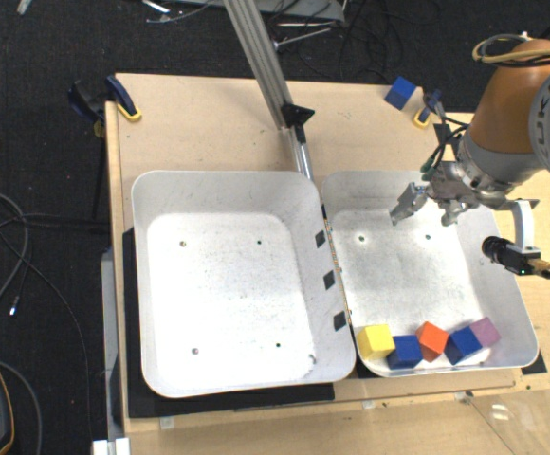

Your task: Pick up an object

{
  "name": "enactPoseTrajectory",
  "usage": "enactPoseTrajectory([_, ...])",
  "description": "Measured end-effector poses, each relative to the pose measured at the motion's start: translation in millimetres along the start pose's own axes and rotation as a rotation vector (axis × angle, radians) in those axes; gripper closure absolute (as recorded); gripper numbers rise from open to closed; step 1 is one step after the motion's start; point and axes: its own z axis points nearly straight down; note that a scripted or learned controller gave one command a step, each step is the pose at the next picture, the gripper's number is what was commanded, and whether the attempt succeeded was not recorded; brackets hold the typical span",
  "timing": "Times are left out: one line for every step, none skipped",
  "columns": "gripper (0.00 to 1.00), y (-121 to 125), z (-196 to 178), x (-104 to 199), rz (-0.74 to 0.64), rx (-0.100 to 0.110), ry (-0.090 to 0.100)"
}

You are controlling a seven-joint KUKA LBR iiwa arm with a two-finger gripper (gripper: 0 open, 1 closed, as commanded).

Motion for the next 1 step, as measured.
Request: enactPoseTrajectory([0.0,41.5,-152.9,-37.0,-0.007,-0.007,-0.002])
